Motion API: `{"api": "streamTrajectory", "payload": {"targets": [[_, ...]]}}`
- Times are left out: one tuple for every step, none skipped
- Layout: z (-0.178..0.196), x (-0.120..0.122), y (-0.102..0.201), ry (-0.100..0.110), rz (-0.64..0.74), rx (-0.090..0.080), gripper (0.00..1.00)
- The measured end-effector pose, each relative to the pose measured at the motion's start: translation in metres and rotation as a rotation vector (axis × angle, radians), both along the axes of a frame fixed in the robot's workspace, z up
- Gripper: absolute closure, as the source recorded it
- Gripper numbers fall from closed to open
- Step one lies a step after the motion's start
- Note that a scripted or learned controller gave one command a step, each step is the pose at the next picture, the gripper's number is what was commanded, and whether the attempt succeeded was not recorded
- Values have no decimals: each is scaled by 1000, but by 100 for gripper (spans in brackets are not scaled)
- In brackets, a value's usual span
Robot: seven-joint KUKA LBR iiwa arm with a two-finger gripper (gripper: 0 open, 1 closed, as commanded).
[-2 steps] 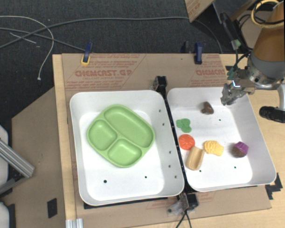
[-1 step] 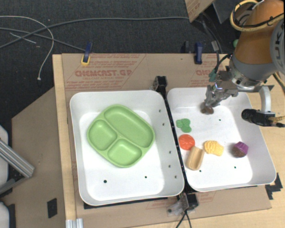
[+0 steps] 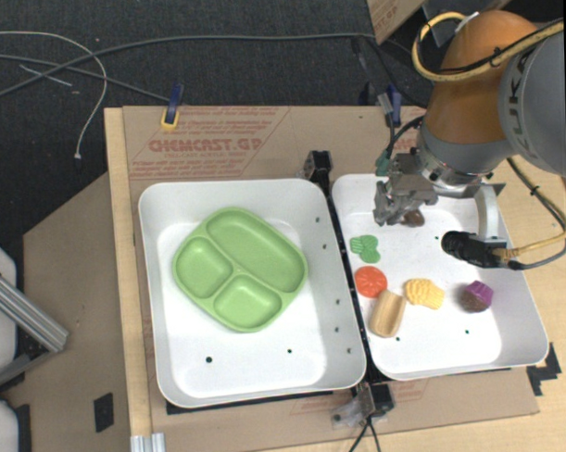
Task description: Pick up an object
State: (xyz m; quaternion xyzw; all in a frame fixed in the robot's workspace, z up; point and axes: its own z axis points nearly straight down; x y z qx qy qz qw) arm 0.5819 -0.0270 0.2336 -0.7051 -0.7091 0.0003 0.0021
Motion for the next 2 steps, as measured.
{"api": "streamTrajectory", "payload": {"targets": [[9, -8, 52, -2, 1, 1, 100], [-5, -20, 106, 1, 1, 0, 100]]}}
